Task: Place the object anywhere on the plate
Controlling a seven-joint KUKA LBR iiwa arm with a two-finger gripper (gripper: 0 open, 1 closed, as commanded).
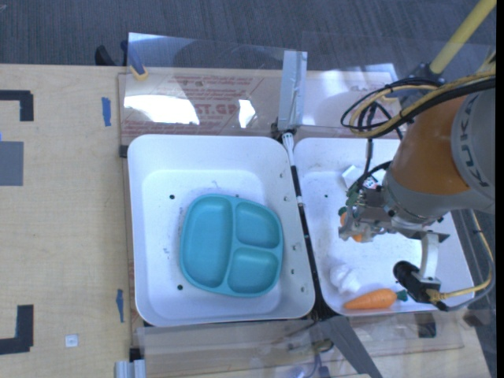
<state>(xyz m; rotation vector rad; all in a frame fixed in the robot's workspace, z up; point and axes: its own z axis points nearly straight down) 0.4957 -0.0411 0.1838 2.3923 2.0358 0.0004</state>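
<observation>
Seen from above, the gripper (356, 225) is lowered over the right bin (319, 183), at the end of the grey arm (441, 156) with its orange band, which reaches in from the right. Whether anything is gripped cannot be told, since the wrist and a bundle of cables cover the tip from this angle.

A toy carrot (370, 299), orange with a green stub at its right end, is lying on its side near the front edge of the right bin. It is placed below the gripper in the picture, apart from it and not touched by it. A small white object (342, 277) is seen just beside the carrot's left end, between carrot and gripper; its shape is too blurred against the white bin floor to be made out.

The blue plate (231, 245), divided into three compartments, is set in the middle of the left bin (150, 172), well apart from the carrot, with the wall between the two bins lying between them.
</observation>
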